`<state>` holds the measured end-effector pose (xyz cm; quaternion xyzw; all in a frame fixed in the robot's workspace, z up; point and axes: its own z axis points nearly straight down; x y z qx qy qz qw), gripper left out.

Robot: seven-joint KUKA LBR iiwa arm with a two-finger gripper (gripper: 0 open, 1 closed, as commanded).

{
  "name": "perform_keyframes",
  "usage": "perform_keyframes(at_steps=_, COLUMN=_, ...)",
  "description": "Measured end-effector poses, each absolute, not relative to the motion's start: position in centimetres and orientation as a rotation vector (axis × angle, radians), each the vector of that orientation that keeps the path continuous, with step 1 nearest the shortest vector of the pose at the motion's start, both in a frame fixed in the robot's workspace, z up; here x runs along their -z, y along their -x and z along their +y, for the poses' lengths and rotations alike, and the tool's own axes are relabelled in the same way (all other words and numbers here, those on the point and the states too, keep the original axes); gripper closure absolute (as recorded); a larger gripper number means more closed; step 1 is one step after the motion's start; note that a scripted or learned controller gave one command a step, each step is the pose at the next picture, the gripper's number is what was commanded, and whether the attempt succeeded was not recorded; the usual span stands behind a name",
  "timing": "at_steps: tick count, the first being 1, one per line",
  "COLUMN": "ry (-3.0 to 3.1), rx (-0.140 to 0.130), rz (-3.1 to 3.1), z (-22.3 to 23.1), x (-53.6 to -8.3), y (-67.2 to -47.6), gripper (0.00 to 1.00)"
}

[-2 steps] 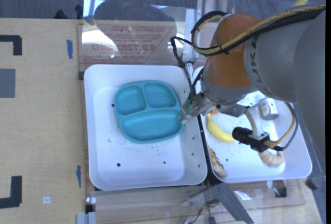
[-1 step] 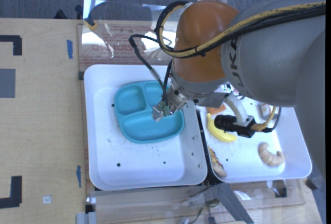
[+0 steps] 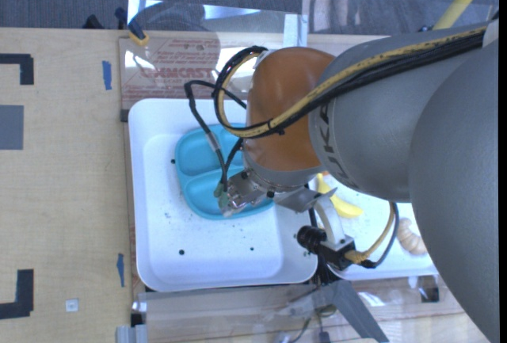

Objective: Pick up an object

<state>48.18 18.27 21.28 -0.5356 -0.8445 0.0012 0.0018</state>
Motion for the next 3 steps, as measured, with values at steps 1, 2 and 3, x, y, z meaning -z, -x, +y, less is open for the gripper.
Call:
perform_keyframes(at_steps=1, ry=2.048, rx=0.004, rz=-2.386, z=20.3, x=-29.7, y=-48.0, gripper=1.0)
perform_keyframes(at_steps=2, ry=1.843, rx=-0.009, rz=-2.54, z=22.2, x=-25.4, y=-47.8, gripper=1.0)
perform_keyframes(at_steps=3, ry=2.003, rx=-0.011, rz=-2.416, z=21.7, x=-21.1, y=-47.8, gripper=1.0)
